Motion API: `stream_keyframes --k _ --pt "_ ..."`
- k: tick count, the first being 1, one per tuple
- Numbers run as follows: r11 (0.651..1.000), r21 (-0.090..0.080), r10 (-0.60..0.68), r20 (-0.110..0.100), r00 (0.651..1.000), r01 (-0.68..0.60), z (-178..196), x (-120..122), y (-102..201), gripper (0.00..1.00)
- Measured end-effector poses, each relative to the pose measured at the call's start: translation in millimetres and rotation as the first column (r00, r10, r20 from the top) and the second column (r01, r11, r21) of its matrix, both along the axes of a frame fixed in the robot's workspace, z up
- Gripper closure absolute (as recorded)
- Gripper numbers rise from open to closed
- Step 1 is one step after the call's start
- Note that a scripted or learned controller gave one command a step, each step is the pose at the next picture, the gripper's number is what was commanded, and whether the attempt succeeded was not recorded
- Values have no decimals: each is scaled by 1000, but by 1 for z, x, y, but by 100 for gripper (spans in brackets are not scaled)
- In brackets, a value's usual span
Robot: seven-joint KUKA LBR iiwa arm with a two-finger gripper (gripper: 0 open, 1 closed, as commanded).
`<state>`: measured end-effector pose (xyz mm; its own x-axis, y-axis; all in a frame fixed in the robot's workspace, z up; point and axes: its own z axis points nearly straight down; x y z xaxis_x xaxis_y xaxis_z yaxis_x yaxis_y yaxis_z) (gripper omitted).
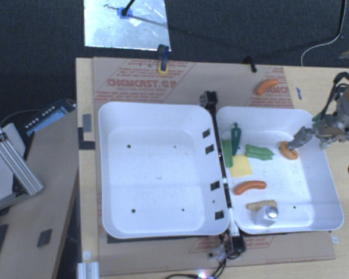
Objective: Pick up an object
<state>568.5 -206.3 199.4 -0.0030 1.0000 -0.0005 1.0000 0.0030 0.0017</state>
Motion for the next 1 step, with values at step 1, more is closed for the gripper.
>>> stream_keyframes --k 1 --pt "1000 4 -4 -7 1000 4 -96 -85 0 0"
